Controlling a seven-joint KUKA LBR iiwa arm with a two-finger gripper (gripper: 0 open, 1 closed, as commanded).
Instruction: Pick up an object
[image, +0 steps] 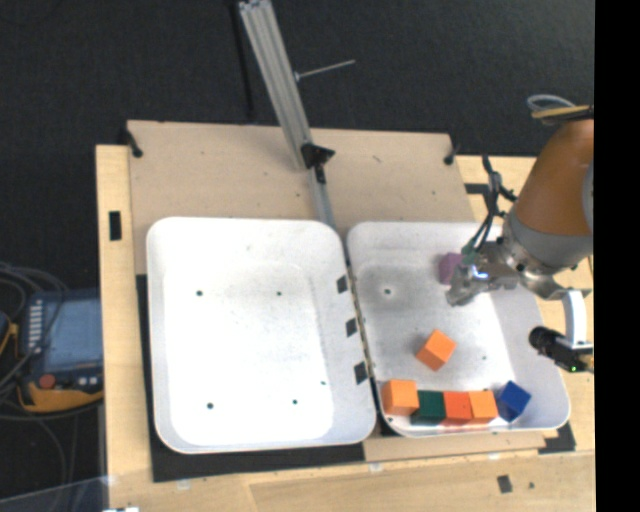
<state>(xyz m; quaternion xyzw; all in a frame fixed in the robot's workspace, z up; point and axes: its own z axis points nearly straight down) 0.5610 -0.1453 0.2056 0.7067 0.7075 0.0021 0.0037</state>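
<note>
Lined up along the lower edge of the right bin (520, 330), low in the frame, sat a row of blocks: an orange block (401, 395), a green block (431, 406), two more orange ones (458, 405) (483, 404) and a blue block (513, 398) at the right end. Just above the row, toward the middle of the bin, a single orange cube (436, 350) lay tilted and apart from the others. Higher in the same bin, a small purple object (449, 266) rested beside the gripper (468, 285), which hung at the end of the grey-and-orange arm (555, 200) coming in from the right side of the frame. Whether the pincer was apart or together could not be told from this angle, and nothing could be made out between its tips. The left bin (250, 330) lay alongside, with a metal post (285, 90) slanting up toward the top of the frame. The purple piece looked the likeliest target, being closest to the tool, though part of it was hidden behind the wrist. A clean pick would probably call for centring the tool squarely over that piece before descending, so that it was not nudged aside, then closing firmly and lifting straight up, clear of the bin wall.
</note>
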